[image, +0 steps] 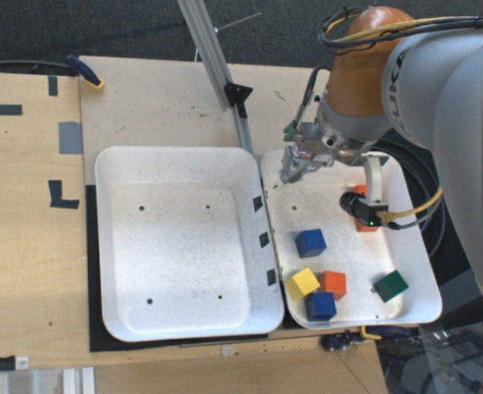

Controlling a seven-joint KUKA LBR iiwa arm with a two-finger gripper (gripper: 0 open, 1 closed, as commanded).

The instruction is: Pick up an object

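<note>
Overhead slanted view of a wooden bench bearing two shallow white bins side by side. Nearest the camera, at the front of the right bin (413, 302), four small cubes sit bunched together — a blue cube (321, 305) at the front edge, a yellow cube (303, 282) touching it on the left, and an orange cube (334, 283) just behind. A green cube (390, 286) lies apart from them toward the right wall. Further in, a second blue cube (311, 242) stands alone in open floor, which probably makes it the easiest candidate for a grasp. An orange-red block (365, 220) shows partly behind a black fitting on the arm's cabling. The left bin (110, 220) shows bare speckled floor.

Toward the back, the grey arm with its orange band reaches in from the right, and its gripper (294, 169) hangs over the rear left corner of the right bin — above the rim, with nothing visible between its fingers. Whether they are spread or closed cannot be told at this angle. It is well apart from every cube, so the pick appears not yet begun.
</note>
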